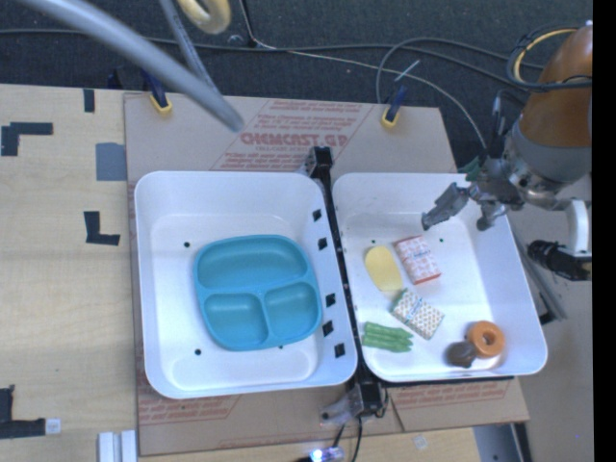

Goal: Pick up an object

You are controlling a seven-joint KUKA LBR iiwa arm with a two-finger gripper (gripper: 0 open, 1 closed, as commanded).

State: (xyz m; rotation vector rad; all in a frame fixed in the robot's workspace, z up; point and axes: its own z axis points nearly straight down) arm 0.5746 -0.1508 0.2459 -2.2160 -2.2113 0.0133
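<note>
i had the gripper [465, 207] over the right bin [525, 287], jaws spread wide and holding nothing: the reach, i judged, not yet a grasp. the nearest object, a red box [418, 259], lay just below-left beside a yellow piece [383, 269]. next i'd need to descend and centre over it.

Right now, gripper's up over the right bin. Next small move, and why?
Probably ease the gripper down and left toward the red-and-white packet. It is the nearest item, lying flat in the right bin just below and left of the gripper, with a small gap from the yellow piece. The gripper holds nothing.
</note>
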